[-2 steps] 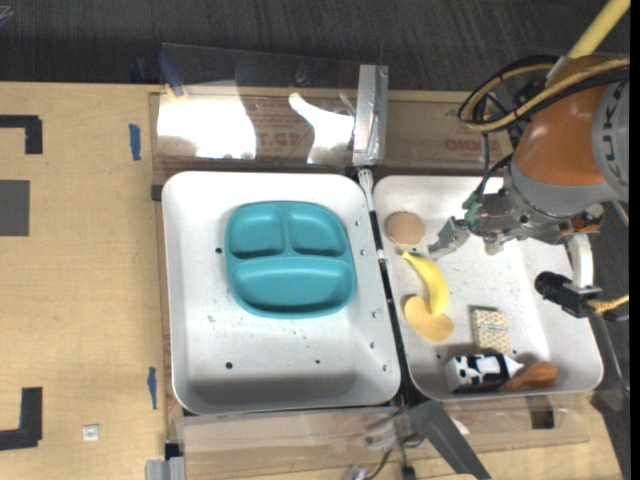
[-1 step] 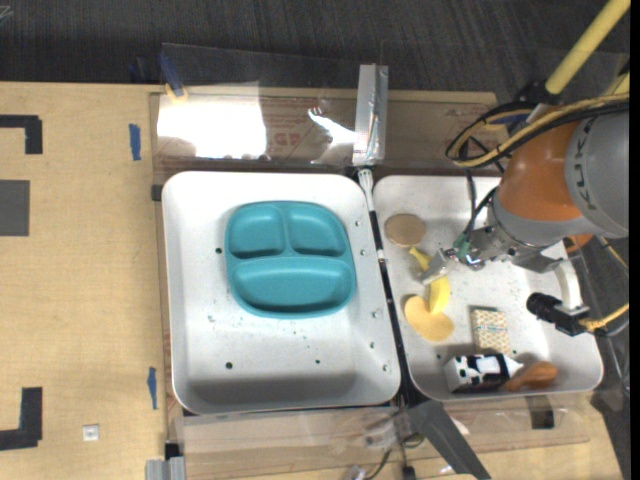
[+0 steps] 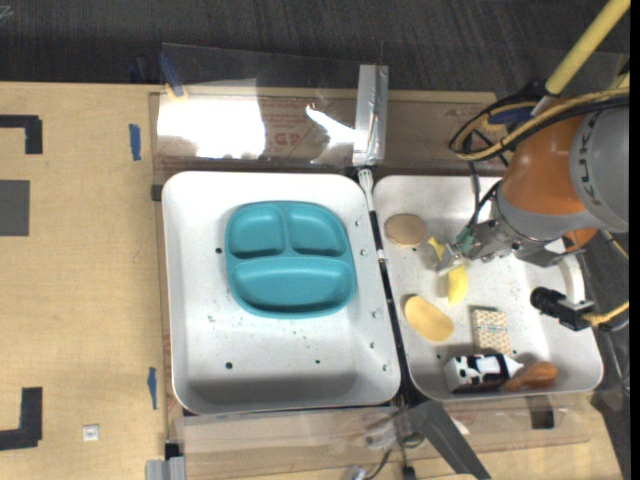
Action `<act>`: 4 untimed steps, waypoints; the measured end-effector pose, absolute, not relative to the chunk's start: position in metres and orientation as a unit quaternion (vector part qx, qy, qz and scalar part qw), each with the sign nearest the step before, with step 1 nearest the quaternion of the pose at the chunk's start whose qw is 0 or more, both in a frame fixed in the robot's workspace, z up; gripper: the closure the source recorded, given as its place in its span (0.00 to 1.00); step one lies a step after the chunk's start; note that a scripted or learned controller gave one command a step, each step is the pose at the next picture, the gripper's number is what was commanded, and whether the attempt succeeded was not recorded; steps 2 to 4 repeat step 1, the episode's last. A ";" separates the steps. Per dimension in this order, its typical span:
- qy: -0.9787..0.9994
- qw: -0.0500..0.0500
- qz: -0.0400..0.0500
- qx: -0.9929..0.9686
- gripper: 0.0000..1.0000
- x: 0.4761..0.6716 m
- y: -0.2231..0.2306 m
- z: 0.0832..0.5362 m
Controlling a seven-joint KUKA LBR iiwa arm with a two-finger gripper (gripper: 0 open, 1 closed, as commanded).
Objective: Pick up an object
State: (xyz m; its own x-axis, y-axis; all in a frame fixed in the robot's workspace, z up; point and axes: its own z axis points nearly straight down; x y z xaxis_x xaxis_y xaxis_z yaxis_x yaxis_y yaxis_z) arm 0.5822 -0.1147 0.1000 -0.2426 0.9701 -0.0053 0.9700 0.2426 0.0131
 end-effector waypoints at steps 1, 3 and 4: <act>0.763 0.002 0.003 0.647 1.00 0.637 -0.043 0.188; 0.763 0.002 0.003 0.647 1.00 0.637 -0.043 0.188; 0.763 0.002 0.003 0.647 1.00 0.637 -0.043 0.188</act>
